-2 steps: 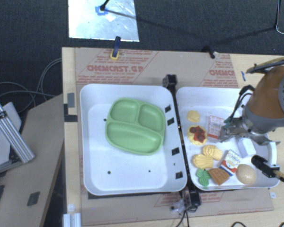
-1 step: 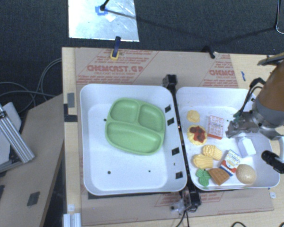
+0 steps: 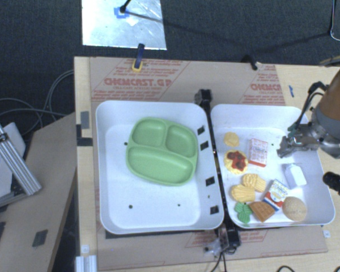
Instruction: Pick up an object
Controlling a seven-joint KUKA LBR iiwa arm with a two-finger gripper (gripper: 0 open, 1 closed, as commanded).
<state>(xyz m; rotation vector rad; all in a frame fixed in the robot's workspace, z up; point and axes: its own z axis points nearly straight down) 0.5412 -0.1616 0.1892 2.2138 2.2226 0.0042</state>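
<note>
The gripper [image 3: 288, 147] hovers in the right bin [image 3: 272, 117]; jaw state unclear; a white block [image 3: 295, 175] lies just below.

The arm [image 3: 335, 103] reached in from the right, its orange band showing above the grey wrist [image 3: 323, 134]. The wrist tilted down and to the left. The gripper [image 3: 287, 147] hung low at the arm's end, dark and small, pointing left and downward.
</note>
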